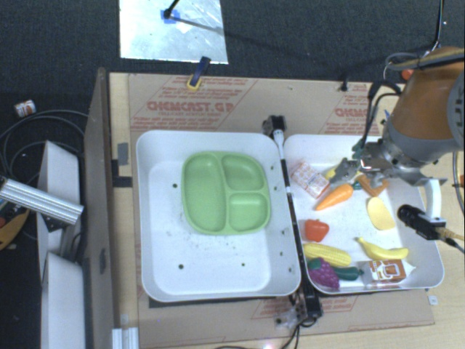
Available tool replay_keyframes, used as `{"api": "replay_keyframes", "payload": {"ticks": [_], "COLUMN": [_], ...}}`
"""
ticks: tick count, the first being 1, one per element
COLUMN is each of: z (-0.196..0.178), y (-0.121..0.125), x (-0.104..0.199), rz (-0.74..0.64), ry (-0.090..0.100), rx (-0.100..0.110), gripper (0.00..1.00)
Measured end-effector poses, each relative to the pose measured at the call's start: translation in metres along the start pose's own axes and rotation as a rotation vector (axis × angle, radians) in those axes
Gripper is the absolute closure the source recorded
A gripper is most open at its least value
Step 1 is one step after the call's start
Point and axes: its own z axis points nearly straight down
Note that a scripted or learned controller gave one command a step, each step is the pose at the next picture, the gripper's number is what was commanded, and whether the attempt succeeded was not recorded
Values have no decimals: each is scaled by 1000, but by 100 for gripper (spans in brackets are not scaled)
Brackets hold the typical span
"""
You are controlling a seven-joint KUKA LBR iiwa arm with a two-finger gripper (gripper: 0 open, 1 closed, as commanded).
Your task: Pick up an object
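— Where's the carrot [335, 196]?
— In the right bin [434, 267], lying just under the gripper [352, 169].
— Jaws closed on it?
— Can't tell. A green plate [224, 193] sits in the left bin [163, 267].

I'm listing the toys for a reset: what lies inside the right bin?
The right bin holds a carrot, tomato, corn, grapes, banana, a pale yellow piece, a wrapped packet and a small carton. The arm covers the far corner.
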Motion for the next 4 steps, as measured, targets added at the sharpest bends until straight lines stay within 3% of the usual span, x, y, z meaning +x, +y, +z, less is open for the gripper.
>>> {"api": "replay_keyframes", "payload": {"ticks": [1, 2, 3, 4], "z": [85, 109, 99, 100], "y": [42, 51, 52, 52], "x": [-22, -34, -34, -34], "rz": [2, -2, -2, -2], "ry": [-2, -2, -3, -2], "rx": [1, -12, -14, -14], "gripper": [0, 0, 100, 0]}}
